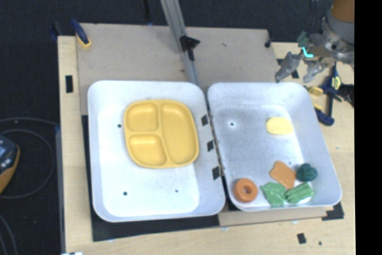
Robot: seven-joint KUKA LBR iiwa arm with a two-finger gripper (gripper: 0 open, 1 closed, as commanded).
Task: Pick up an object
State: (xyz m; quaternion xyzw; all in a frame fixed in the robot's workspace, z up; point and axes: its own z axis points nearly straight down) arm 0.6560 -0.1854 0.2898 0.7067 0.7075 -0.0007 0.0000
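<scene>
Gripper [301, 68] hangs above the far rim of the right bin [250, 98], fingers spread wide with nothing between them, so no pick has begun. Nearest to it, a little toward the camera, lies a pale yellow piece [279, 125] alone on bare floor; that isolation makes it the easiest target, I judge, since the fingers could straddle it without touching anything else. Farther from the gripper, in the bin's near corner, an orange ring [245, 189], an orange block [283, 174], green pieces [286, 194] and a dark green lump [307, 172] crowd together, some touching, which leaves little room for fingers. Well off to the gripper's side, in the left bin [107, 188], sits a yellow tray [161, 133].
</scene>
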